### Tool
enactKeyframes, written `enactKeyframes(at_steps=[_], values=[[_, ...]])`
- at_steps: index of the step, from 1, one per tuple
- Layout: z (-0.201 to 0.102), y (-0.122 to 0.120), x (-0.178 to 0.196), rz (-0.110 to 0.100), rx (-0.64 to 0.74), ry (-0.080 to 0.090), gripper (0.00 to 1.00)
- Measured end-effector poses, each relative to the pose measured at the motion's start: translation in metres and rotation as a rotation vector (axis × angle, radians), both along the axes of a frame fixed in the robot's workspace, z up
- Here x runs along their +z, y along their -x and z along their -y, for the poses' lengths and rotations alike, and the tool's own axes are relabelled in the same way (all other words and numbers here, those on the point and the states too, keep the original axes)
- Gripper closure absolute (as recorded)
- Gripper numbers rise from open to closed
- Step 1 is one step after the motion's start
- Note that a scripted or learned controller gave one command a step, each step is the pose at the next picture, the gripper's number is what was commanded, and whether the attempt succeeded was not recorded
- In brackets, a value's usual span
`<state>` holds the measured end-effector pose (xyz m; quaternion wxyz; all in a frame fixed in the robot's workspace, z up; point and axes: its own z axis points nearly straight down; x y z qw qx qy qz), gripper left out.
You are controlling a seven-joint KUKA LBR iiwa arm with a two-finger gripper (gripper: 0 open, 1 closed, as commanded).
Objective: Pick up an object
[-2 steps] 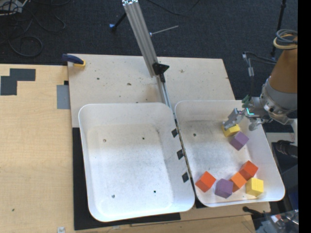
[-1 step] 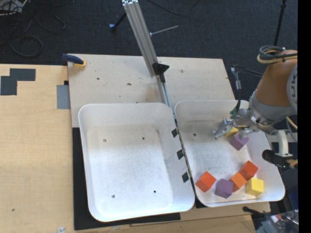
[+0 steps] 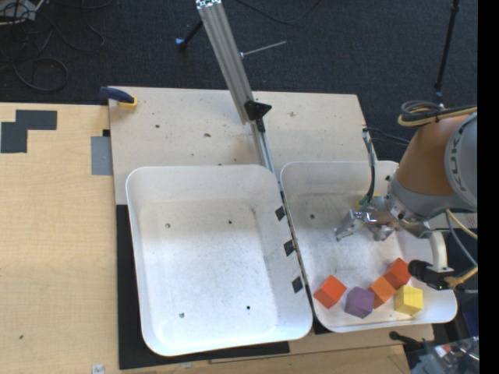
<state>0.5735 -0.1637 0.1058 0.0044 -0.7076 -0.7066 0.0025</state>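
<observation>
Blocks are what I am after: five of them sit clustered at about five o'clock in the right bin (image 3: pixel 312 185), near its front edge. An orange block (image 3: pixel 330 291) lies apart on the near side, with a purple block (image 3: pixel 359 301), a second orange block (image 3: pixel 382 288), a red block (image 3: pixel 397 272) and a yellow block (image 3: pixel 408 300) bunched close beside it. My gripper (image 3: pixel 348 229) hangs over the bin's middle, at roughly twelve o'clock from the cluster, grasping nothing; whether its fingers are spread or closed I cannot tell from this angle. I judge the lone orange block the best target, since it has free space on its flanks. I would travel toward six o'clock, centre above it, square the fingers to its faces, then descend straight.
</observation>
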Motion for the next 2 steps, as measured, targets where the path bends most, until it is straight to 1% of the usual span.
enactKeyframes(at_steps=[1,2], values=[[-0.0003,-0.0006,-0.0139,0.008,-0.003,0.002,0.0],[0.0006,-0.0004,-0.004,0.008,-0.009,0.001,1.0]])
